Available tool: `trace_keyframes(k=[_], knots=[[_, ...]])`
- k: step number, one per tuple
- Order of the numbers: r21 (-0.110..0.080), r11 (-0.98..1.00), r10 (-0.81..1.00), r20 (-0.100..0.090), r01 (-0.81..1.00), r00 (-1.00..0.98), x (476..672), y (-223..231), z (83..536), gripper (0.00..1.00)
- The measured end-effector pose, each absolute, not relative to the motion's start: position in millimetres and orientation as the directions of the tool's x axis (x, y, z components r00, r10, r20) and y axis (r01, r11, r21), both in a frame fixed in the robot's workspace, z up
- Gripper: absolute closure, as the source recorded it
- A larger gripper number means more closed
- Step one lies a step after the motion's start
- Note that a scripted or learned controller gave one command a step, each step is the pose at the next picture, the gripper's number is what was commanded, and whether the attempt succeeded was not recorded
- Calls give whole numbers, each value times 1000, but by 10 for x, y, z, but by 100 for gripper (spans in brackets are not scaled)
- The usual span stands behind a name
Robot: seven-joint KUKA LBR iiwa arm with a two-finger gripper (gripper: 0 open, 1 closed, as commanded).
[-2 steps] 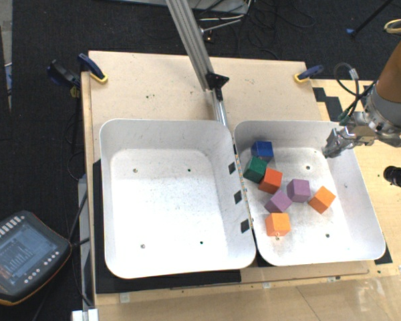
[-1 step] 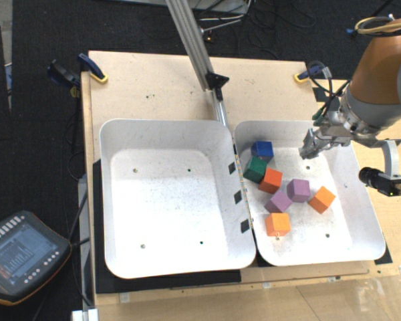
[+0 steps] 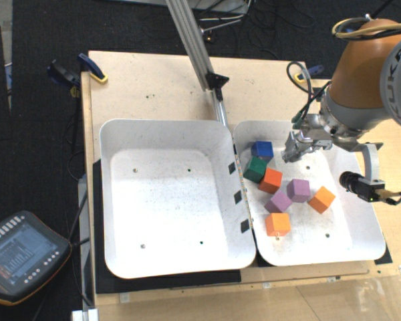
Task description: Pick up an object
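Note:
Several small blocks lie in the right bin (image 3: 361,243): a blue one (image 3: 262,150), a green one (image 3: 254,169), an orange-red one (image 3: 271,180), two purple ones (image 3: 298,190) (image 3: 279,202), and two orange ones (image 3: 321,199) (image 3: 277,225). My gripper (image 3: 293,154) hangs over the back of the right bin, just right of the blue block and above the purple blocks. Nothing shows between its tips.
The left bin (image 3: 120,136) sits beside the right one, with black clips along the shared wall. A metal pole (image 3: 190,35) slants down to the bins' back junction. A teach pendant (image 3: 20,256) lies at the lower left, and a blue-yellow clamp (image 3: 90,67) sits at the bench's back left corner.

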State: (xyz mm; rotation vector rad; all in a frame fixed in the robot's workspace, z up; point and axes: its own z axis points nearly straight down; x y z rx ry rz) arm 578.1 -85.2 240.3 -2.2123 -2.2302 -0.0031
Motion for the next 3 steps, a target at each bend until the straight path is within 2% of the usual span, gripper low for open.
trace_keyframes(k=[1, 2, 3], knots=[[0, 8, 1000, 2, 1000, -8, 5678, -400, 2454, 100], [-2, 8, 1000, 2, 1000, -8, 5611, 135, 2317, 100], [0, 9, 1000, 3, 1000, -9, 5473, 681, 2426, 100]])
